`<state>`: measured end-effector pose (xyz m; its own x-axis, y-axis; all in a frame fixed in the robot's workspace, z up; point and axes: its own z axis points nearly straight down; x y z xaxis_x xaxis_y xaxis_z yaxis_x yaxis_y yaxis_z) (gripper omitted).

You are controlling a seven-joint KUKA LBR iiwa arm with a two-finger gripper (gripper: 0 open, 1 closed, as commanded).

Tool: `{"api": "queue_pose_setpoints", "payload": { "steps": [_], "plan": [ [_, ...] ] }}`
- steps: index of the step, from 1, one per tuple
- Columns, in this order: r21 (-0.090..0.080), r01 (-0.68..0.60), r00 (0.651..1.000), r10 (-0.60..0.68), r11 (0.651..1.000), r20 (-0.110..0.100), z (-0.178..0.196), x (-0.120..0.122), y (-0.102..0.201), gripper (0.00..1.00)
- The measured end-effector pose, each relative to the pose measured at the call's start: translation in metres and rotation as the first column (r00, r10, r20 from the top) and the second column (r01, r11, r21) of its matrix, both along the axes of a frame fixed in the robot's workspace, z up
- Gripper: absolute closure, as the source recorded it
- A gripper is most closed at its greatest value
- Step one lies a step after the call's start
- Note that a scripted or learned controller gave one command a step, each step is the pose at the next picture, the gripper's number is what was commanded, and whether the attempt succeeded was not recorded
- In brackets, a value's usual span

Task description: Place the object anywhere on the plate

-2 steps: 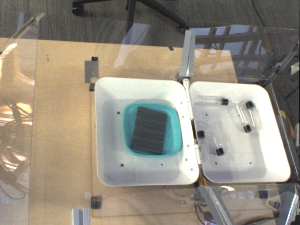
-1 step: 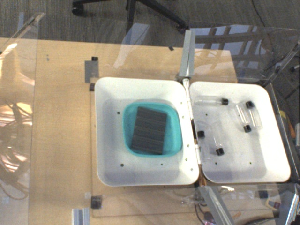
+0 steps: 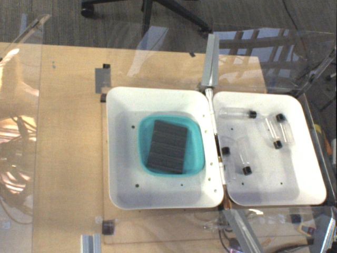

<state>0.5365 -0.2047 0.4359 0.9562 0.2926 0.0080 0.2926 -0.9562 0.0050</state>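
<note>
A light brown wooden desk (image 3: 68,157) holds two shallow white plastic bins side by side. The left white bin (image 3: 118,188) has a teal square plate (image 3: 196,144) sitting in its middle. A dark grey flat ridged block (image 3: 167,147) lies on the plate, a little tilted, and it covers most of the plate's floor. The block rests fully inside the plate's rim.

The right white bin (image 3: 310,183) holds several small clear plastic tubes with black caps. One clear tube (image 3: 237,112) lies flat near the top edge, with its black cap to the right. Another clear tube (image 3: 284,126) lies near the right side, and a third one (image 3: 271,135) lies just beside it. A further clear tube (image 3: 243,159) lies lower down in the bin, with its black cap at the bottom end. A small black cap (image 3: 225,151) sits close to the wall between the two bins.

A grey metal bar (image 3: 210,59) runs up from the gap between the bins. The black legs of an office chair (image 3: 147,4) stand on the grey carpet floor (image 3: 52,15) past the desk.

No writing or labels can be read on any of these things.

I cannot tell whether the gripper is released or clenched.
</note>
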Motion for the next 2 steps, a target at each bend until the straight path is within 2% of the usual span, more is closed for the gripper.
{"api": "queue_pose_setpoints", "payload": {
  "steps": [1, 2],
  "plan": [
    [-0.002, 0.084, 0.996, -0.084, 0.996, 0.001, 0.0, 0.101, 0.0, 0.0],
    [0.0, 0.091, 0.996, -0.091, 0.996, 0.0, 0.001, 0.007, -0.001, 0.0]
  ]
}}
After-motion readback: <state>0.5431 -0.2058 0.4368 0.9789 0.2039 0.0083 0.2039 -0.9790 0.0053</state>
